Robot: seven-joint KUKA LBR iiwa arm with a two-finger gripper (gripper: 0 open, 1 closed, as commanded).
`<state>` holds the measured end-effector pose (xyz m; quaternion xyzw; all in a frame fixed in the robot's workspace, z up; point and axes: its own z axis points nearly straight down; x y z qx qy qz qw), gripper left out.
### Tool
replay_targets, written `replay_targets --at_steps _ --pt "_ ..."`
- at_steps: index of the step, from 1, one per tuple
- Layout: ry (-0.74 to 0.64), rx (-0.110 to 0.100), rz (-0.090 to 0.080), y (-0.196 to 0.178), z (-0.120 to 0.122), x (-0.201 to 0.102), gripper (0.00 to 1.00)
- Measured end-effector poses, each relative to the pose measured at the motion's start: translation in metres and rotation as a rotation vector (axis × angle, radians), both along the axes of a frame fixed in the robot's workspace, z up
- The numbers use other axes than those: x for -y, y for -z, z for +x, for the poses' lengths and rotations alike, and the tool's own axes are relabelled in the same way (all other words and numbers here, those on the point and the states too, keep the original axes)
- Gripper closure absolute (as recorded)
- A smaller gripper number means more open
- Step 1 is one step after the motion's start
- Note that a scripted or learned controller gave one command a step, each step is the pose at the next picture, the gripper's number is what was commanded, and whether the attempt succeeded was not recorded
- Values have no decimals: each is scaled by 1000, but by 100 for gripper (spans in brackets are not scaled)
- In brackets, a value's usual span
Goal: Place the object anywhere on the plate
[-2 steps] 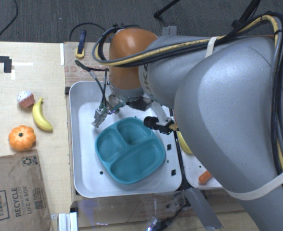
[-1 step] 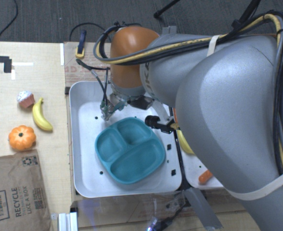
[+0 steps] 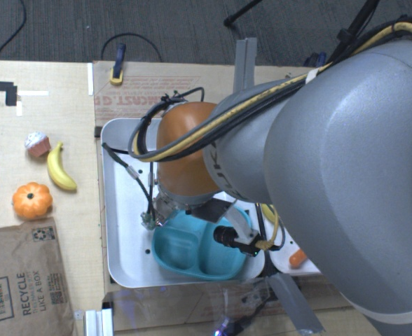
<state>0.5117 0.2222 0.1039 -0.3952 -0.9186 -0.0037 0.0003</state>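
The arm is hanging over the left bin, its hand sitting just above the teal plate at the near side. An orange object is lying right of the plate. Whether the hand is gripping anything, I cannot tell.

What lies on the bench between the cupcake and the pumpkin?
In the camera view, the banana lies just right of the line between the cupcake and the pumpkin; otherwise there is bare bench.

I see a banana, pumpkin & cupcake on the surface at left, w/ a paper bag below them.
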Motion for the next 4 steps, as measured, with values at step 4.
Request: replay_targets --at_steps 4 --pt "-141 -8 -10 -46 -2 -6 100"
